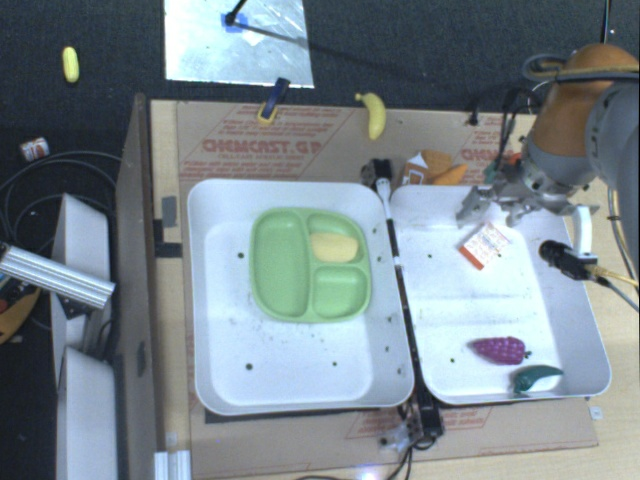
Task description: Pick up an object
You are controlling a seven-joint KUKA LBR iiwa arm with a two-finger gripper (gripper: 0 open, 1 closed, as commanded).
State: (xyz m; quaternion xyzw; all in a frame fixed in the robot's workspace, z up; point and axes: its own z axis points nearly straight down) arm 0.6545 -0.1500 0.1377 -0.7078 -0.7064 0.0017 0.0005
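In the right bin (560,318) a small red and white packet (483,245) lies near the back. A purple bunch of grapes (498,349) and a teal object (537,376) rest near the front edge. My gripper (497,211) hangs over the back of this bin, just above and behind the packet, its fingers spread open and nothing between them. The left bin (230,368) holds a green divided plate (290,268), and a yellow item (334,246) sits in its back right compartment.
A banana (374,115), an orange item (442,170) and a blue and yellow clamp (272,101) lie on the cardboard behind the bins. A black and white fitting (570,253) juts from the arm over the right bin's right side. Cables and metal parts crowd the left.
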